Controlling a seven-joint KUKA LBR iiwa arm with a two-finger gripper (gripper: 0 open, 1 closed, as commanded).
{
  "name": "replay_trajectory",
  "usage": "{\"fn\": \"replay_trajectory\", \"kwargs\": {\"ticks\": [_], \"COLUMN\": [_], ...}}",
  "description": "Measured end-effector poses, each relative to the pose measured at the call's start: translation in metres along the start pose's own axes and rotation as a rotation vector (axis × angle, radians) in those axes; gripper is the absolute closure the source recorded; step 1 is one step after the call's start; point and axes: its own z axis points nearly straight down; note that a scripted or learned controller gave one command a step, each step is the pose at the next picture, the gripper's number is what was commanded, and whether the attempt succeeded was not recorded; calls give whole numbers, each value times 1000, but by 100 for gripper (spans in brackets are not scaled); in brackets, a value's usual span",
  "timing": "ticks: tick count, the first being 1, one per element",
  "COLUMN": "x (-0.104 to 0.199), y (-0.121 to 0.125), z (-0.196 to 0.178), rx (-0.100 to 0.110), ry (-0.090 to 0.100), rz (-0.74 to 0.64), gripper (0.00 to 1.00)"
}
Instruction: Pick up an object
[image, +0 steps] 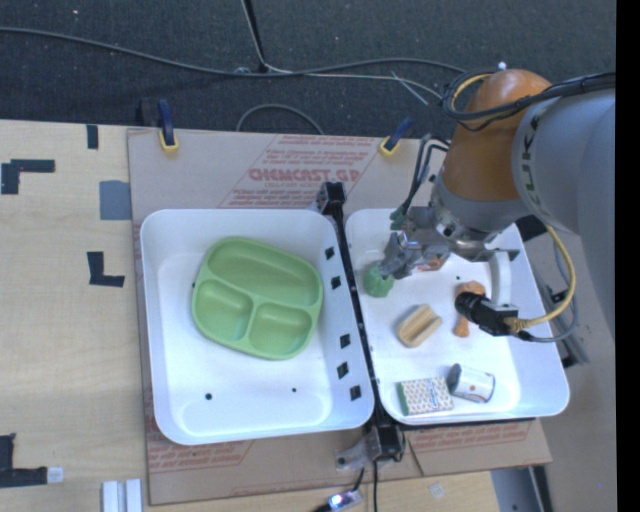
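My gripper (398, 258) hangs low over the upper left part of the right bin (535, 385), its metal fingers reaching down right beside a small green object (379, 283). The green object lies just below and left of the fingertips, near the divider between the bins. In the same bin lie a tan bread-like block (418, 325), an orange piece (466, 308) partly behind a black cable fitting, a green-and-white patterned packet (424, 396) and a small grey and white cylinder (472, 383).
The left bin (170, 390) holds a green sectioned plate (257, 297). A black divider (345, 300) runs between the bins. The arm's orange band and grey body cover the right bin's upper right corner. Clamps and cables lie along the bench's back edge.
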Motion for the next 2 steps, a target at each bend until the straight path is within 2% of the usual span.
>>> {"fn": "replay_trajectory", "kwargs": {"ticks": [1, 2], "x": [55, 104], "y": [-10, -31], "z": [-11, -11], "rx": [0, 2], "ry": [0, -1], "rz": [-2, 1], "gripper": [100, 100]}}
